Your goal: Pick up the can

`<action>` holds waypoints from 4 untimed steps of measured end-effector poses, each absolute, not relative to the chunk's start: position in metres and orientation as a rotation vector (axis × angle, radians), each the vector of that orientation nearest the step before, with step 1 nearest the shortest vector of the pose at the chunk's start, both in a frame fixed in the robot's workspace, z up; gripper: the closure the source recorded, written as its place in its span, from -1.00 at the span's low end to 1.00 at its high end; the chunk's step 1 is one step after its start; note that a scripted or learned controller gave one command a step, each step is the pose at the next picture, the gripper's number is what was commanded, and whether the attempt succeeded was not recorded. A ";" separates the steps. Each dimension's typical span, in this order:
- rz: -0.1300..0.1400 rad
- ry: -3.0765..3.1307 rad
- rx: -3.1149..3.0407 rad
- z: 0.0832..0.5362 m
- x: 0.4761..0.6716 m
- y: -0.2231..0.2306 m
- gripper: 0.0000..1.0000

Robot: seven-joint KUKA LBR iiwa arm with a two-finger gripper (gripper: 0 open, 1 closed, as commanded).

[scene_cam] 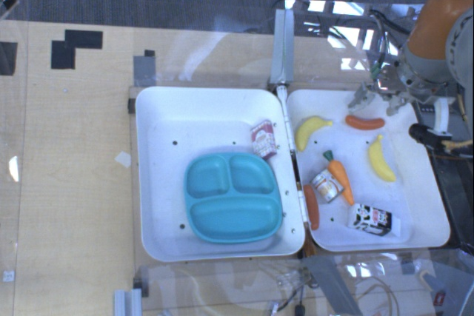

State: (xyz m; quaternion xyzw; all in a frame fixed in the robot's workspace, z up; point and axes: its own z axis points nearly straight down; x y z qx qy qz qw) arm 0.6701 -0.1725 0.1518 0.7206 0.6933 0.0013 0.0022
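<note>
And the claw (384, 96) hangs over the far corner of the right bin (437, 229), spread open, gripping nothing, a hot dog (364, 122) just beneath it. The can (324, 186) lies on its side nearer the front of that bin, snug against a carrot (339, 175), well apart from the claw. That tight neighbour could make a clean grab awkward, I'd say. Over in the left bin (159, 181), a blue plate (232, 197) sits idle.
</note>
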 end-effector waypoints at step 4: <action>0.006 1.952 2.454 0.227 0.671 -0.197 -1.00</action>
